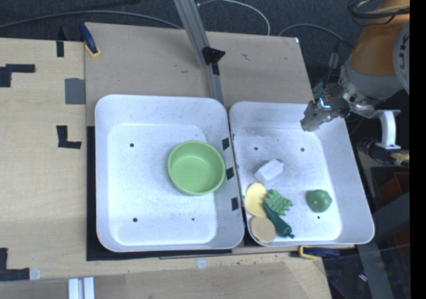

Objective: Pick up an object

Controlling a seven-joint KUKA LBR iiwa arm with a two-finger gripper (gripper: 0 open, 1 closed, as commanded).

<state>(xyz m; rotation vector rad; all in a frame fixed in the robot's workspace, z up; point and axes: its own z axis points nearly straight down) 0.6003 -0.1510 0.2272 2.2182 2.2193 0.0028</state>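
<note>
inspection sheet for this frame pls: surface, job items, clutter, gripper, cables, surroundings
Surface: pale wooden bench bearing left white bin and right white bin.
Job's things: round green bowl in left bin; white block, small green ball, yellow-and-green toy pieces in right bin.
Clutter: nothing seen.
Gripper: gripper over right bin's far right corner, holding nothing visible.
Cables: white cable behind bench.
Surroundings: slanted grey pole, dark floor.

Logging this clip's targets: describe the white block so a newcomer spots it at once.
Look in the right bin, the one nearest the claw. The white block lies near its middle, just above the yellow pieces. It alone is pale and boxy; the green ball is round.
</note>
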